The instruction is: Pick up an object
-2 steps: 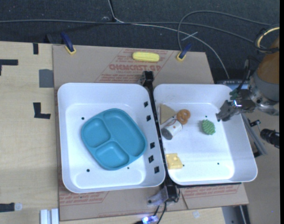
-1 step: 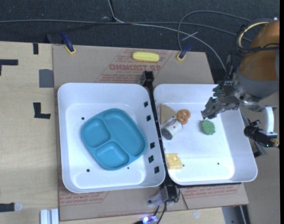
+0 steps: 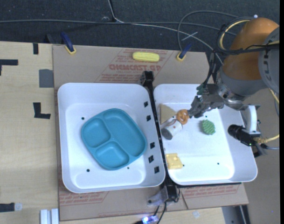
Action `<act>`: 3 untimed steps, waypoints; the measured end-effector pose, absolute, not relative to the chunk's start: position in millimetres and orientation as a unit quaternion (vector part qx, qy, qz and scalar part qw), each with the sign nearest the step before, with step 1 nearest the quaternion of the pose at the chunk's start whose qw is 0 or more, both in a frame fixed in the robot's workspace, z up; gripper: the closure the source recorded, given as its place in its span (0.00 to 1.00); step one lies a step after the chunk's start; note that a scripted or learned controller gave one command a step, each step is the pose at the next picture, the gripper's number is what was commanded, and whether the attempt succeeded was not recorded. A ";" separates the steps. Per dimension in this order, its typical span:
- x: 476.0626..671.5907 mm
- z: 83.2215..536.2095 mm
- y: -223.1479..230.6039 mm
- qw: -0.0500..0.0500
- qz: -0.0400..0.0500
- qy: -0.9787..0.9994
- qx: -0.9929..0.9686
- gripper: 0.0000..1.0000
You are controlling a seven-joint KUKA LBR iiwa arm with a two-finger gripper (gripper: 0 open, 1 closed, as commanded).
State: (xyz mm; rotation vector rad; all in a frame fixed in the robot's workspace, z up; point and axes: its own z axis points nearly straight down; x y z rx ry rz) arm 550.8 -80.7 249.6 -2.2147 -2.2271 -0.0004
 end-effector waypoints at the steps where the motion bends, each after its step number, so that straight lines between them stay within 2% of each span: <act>1: 558.5 253.3 -29.9 0.001 0.000 -0.709 -0.705 1.00; 2: 572.9 234.8 22.3 0.001 0.001 -0.709 -0.705 1.00; 3: 581.9 240.5 75.8 0.001 0.000 -0.709 -0.705 1.00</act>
